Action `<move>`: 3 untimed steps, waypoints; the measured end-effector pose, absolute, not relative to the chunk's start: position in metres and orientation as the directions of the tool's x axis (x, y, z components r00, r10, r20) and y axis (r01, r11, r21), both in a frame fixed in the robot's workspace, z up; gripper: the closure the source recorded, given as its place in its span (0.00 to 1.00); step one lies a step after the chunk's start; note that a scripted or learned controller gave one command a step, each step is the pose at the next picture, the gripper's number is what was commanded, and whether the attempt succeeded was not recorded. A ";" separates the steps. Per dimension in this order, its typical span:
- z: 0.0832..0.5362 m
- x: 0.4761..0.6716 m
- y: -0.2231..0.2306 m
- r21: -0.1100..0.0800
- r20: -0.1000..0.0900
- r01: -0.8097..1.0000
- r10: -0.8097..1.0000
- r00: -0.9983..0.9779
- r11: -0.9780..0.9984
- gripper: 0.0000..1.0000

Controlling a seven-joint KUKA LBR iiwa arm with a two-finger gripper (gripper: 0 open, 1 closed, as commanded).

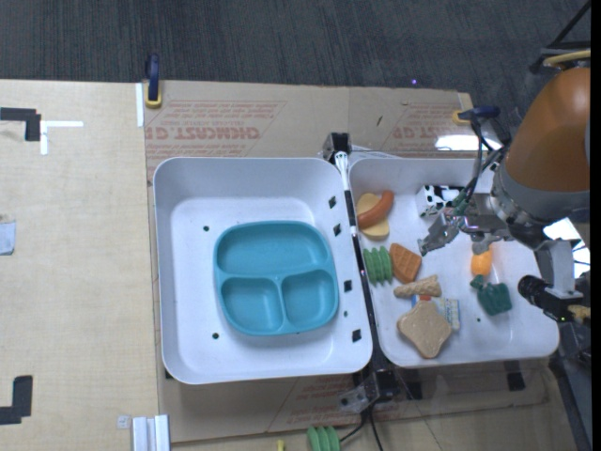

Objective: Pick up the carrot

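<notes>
The carrot [482, 263] lies in the right bin [526, 341], orange tip above a green top, long axis running far to near. The gripper [441, 234] hovers just left of it, holding nothing; how far it is open I cannot tell.

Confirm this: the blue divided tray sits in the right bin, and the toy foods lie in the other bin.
Wrong on the bins. The camera view shows the blue tray in the left bin; the toy foods, such as the bread slice and the carrot, lie in the right bin, where the gripper is too.
</notes>
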State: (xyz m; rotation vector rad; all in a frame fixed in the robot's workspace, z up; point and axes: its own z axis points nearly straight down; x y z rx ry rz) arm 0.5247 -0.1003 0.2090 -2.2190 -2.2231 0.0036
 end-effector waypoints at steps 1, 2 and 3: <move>0.190 0.523 -0.153 -0.001 -0.001 0.996 0.996 -0.093 0.093 0.00; 0.116 0.557 -0.207 -0.001 -0.001 0.997 0.997 -0.077 0.077 0.00; 0.126 0.559 -0.208 0.003 -0.005 0.997 0.997 -0.075 0.075 1.00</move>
